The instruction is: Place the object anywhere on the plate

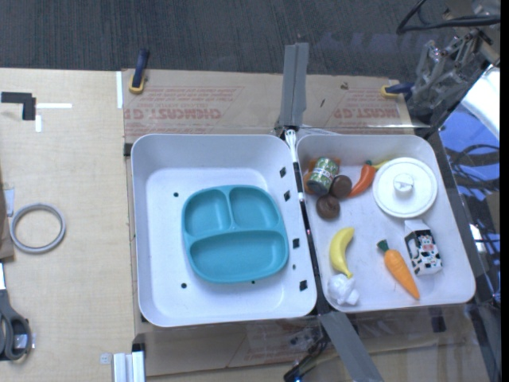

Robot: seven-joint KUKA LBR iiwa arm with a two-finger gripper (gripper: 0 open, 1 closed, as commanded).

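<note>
A teal plate (pixel 235 233) with three compartments lies in the middle of the left white bin (pixel 151 213), with nothing on it. The right white bin (pixel 453 237) holds the loose objects. Among them are a green can (pixel 322 174), two brown round pieces (pixel 341 185) (pixel 328 207), an orange pepper-like piece (pixel 363 178) and a white round lid (pixel 406 187). Nearer the front lie a yellow banana (pixel 342 249), an orange carrot (pixel 398 269), a small cow-print carton (pixel 424 251) and a white lumpy piece (pixel 343 291).
A grey bar (pixel 294 86) and clips run along the wall between the bins. Left of the bins lie a grey tape ring (pixel 36 228) and scissors (pixel 12 337). Clamps (pixel 140 70) (pixel 395 91) hold the cardboard behind. Cables and metal gear (pixel 445 54) crowd the top right.
</note>
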